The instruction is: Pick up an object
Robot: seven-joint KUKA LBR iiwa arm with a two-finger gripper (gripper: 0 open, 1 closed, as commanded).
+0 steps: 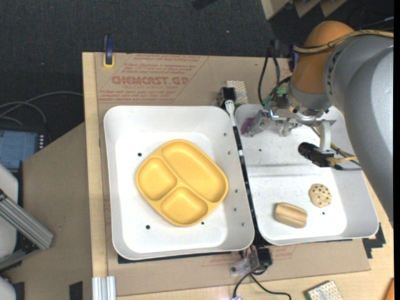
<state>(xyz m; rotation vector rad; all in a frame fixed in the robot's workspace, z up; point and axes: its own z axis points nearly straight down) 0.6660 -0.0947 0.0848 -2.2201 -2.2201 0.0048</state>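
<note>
The right bin (350,230) holds a tan bread roll (290,214) near its front edge and a round chocolate-chip cookie (320,195) to the roll's right. A small purple object (250,125) lies in the bin's far left corner. My gripper (292,121) hangs over the far end of this bin, under the orange band of the arm (315,55), just right of the purple object. A black piece (314,154) with cables shows just below the gripper.
The left bin (119,167) carries a yellow divided plate (181,181) with three compartments at its middle. A black ridge (240,161) marks where the two bins meet. The grey arm covers the right bin's far right side.
</note>
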